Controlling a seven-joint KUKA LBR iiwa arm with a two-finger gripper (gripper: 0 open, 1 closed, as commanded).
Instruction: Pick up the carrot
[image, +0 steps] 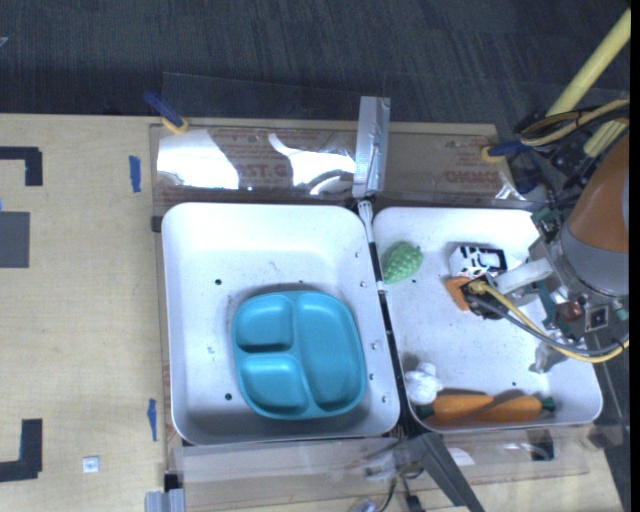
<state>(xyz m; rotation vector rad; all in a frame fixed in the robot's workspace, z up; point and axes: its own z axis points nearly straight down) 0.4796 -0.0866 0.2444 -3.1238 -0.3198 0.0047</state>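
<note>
Two white bins side by side: left bin (190, 250) holding a blue divided tray (298, 352); right bin (440, 330) reached into from the right by the grey arm (590, 240). Gripper (478, 292) low over the right bin's upper middle; grip state impossible to tell. Carrot (490, 406) flat along the bin's near wall, well apart from the gripper, unheld. Green knobbly ball (402, 261) near the divider; small white object (421, 383) touching the carrot's left end.
</note>
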